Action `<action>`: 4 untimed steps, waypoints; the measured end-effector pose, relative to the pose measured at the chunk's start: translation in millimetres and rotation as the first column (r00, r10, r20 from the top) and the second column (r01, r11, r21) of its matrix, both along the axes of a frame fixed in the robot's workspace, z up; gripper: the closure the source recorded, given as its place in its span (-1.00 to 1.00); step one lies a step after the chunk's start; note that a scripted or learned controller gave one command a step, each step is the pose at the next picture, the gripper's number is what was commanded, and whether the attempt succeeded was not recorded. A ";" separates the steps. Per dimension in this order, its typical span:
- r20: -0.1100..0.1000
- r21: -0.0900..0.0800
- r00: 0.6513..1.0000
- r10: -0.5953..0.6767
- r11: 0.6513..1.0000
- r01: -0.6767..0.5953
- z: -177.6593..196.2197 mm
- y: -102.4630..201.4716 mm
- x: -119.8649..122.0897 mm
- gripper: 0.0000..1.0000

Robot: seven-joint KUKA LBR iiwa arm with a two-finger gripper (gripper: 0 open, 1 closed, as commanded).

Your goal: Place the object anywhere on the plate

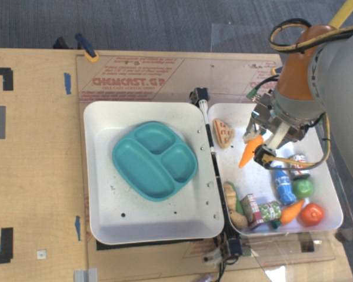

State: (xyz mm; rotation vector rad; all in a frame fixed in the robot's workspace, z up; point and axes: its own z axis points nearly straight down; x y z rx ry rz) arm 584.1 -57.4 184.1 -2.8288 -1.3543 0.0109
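Observation:
A teal plate (155, 160) with three compartments lies in the middle of the left bin (106, 216). In the right bin (235, 113), my gripper (257, 145) hangs over the upper middle, with the orange-banded wrist behind it. An orange toy carrot (247, 153) sits between the fingers, its thick end gripped and its tip pointing down-left, so the gripper is shut on it. The carrot hangs just right of the divider between the bins, about a plate's width from the plate.
A pizza slice (223, 133) lies at the right bin's upper left. A blue bottle (283, 185), green ball (303, 187), tomato (312, 214), second carrot (290, 211), can (253, 209) and potato (237, 218) crowd its lower half.

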 end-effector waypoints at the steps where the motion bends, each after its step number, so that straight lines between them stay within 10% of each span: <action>1: -0.005 0.001 0.964 -0.264 0.964 0.264 -0.7 73.8 -34.4 1.00; 4: 0.009 0.000 0.938 -0.346 0.938 0.346 62.1 276.8 -43.0 1.00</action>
